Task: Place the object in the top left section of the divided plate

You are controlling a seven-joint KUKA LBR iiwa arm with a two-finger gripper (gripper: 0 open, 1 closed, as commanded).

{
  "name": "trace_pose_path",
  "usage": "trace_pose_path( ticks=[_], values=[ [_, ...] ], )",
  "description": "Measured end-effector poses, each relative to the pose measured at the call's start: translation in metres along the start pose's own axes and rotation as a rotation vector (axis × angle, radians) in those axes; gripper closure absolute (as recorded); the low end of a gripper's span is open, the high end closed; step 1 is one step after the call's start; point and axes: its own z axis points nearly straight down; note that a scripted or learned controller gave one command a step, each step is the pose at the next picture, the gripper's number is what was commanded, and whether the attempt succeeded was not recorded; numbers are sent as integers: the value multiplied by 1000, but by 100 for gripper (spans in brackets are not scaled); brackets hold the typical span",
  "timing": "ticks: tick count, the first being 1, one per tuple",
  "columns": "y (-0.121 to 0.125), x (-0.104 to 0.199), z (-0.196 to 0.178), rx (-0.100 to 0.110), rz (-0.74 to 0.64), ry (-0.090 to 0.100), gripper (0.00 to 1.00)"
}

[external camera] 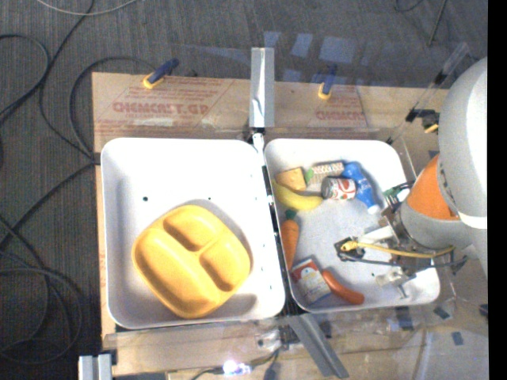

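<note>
The yellow divided plate (192, 258) lies in the left bin (127, 172), toward its front, with three sections and nothing in them. My gripper (398, 280) hangs low over the front right corner of the right bin (396, 157). Nearest to it is a red sausage (342, 288), a little to its left. I see nothing in its grasp.
The right bin holds a banana (295, 198), a carrot (290, 238), a soda can (340, 188), a blue bottle (364, 184), a snack bar (325, 169), an orange wedge (292, 177) and a small carton (310, 279). My arm covers the bin's right side.
</note>
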Motion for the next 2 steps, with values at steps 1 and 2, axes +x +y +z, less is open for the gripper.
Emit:
trace_pose_path(
  ticks=[1,2],
  values=[
    [0,2,-11,0,-4,3,100],
    [46,-11,-102,6,-96,-8,100]
  ],
)
